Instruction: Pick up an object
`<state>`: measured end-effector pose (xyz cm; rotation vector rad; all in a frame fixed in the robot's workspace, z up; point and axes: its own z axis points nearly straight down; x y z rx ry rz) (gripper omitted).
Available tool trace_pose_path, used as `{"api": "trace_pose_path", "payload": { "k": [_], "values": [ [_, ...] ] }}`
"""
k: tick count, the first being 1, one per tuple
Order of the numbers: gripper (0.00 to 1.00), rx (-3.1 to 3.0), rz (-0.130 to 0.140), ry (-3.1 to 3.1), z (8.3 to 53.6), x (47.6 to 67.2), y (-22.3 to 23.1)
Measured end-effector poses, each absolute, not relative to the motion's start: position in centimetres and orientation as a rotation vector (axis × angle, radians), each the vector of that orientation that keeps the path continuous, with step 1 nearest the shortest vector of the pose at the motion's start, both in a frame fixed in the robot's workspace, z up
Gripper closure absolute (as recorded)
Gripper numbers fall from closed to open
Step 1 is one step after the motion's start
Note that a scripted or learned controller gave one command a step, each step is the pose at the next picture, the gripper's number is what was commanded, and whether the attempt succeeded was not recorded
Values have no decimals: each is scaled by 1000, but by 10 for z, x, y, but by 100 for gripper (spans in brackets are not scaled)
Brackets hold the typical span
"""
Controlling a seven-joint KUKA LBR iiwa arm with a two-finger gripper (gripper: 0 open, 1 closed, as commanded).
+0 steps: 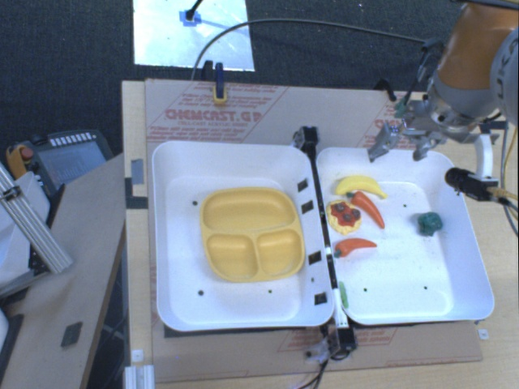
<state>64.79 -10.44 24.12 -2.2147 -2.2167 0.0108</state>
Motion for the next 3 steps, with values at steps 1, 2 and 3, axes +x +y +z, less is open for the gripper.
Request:
{"api": "trace_pose_path", "payload": {
  "k": [1, 2, 3],
  "values": [
    [0, -2220, -1, -2225, 248, 650, -104],
    [0, -2216, 3, -2222, 192, 645, -96],
    [0, -2219, 3, -2221, 148, 640, -100]
  ]
}}
